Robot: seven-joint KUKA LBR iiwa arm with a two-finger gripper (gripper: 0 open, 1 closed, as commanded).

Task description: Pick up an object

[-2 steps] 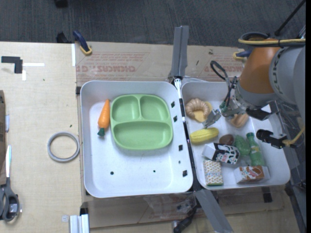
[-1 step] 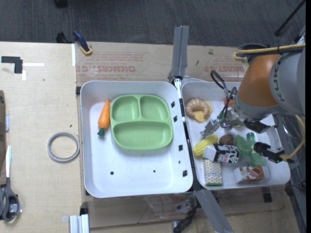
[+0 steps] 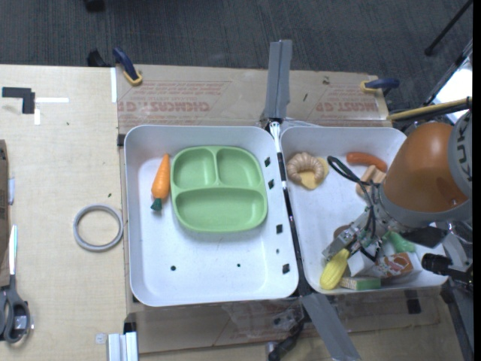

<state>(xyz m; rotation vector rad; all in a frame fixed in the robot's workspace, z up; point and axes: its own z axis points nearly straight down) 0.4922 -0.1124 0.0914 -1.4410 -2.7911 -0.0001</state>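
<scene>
**Plastic, plywood and cardboard under the lamp**

Both white bins (image 3: pixel 143 224) look like smooth moulded plastic with a faint sheen. The green divided plate (image 3: pixel 219 188), well left of the fingers, is matt plastic, and the toy carrot (image 3: pixel 161 177) beside it has a smooth, slightly waxy surface. Just below the fingers the yellow toy corn (image 3: pixel 334 271) looks glossy; up from them the toy croissant (image 3: pixel 307 170) is duller. The counter (image 3: pixel 52 194) is pale, matt wood-grain board, with brown printed cardboard (image 3: pixel 195 100) along its far side. The arm's orange band (image 3: pixel 425 175) is smooth and softly shiny. The grey ring (image 3: pixel 98 226) looks like matt tape.
</scene>
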